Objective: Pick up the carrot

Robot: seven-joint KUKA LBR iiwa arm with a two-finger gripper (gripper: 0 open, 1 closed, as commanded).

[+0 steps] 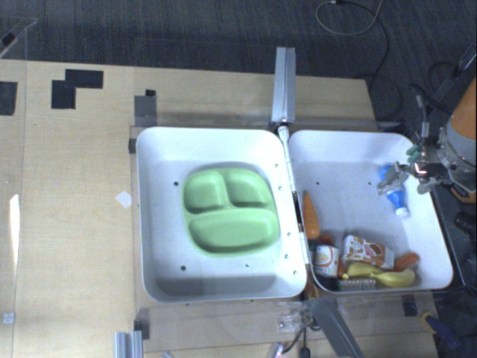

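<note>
2 white bins on the bench (pixel 67 222), side by side. Left bin (pixel 156 222): 1 green divided plate (pixel 229 209) w/ 3 compartments, nothing on it. Right bin (pixel 350 192): 1 carrot (pixel 310 216), lying along the left wall next to the divider, pointed end up-frame. Below it 1 small can (pixel 325 259), label unreadable. Beside that 1 red/white packet (pixel 367 251), print too small to read. 1 yellow banana (pixel 381 277) along the bottom wall, 1 reddish sausage-shaped item (pixel 406 260) at its right end. 1 blue-white tube (pixel 393 195) near the right wall. Claw (pixel 408 171) at the bin's upper right, over the tube, well apart from carrot; can't tell how its jaws stand.
</note>
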